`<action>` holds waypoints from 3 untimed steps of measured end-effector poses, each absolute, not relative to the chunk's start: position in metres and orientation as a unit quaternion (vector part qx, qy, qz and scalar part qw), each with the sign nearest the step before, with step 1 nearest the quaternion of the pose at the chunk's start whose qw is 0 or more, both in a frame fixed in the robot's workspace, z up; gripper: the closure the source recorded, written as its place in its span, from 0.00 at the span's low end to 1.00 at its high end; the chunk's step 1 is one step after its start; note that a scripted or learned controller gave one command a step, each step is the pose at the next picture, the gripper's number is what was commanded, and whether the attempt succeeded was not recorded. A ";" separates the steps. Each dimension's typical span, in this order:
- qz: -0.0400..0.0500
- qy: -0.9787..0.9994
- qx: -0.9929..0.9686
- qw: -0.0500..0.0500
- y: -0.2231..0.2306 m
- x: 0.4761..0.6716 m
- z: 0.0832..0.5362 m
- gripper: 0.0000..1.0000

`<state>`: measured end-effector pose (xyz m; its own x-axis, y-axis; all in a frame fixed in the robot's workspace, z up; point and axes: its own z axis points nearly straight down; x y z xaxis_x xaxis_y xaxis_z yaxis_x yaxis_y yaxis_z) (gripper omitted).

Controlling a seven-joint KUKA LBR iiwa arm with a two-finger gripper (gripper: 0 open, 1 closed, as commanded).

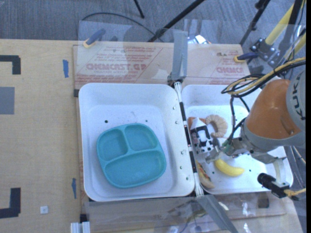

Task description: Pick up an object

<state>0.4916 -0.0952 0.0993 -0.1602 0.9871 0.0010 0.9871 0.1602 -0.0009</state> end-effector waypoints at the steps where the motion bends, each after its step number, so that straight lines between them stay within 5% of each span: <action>1: -0.002 -0.703 -0.711 -0.001 -0.106 0.542 0.087 0.00; 2: -0.003 -0.701 -0.713 -0.004 -0.107 0.544 0.099 1.00; 3: 0.000 -0.692 -0.722 0.000 -0.049 0.564 0.185 1.00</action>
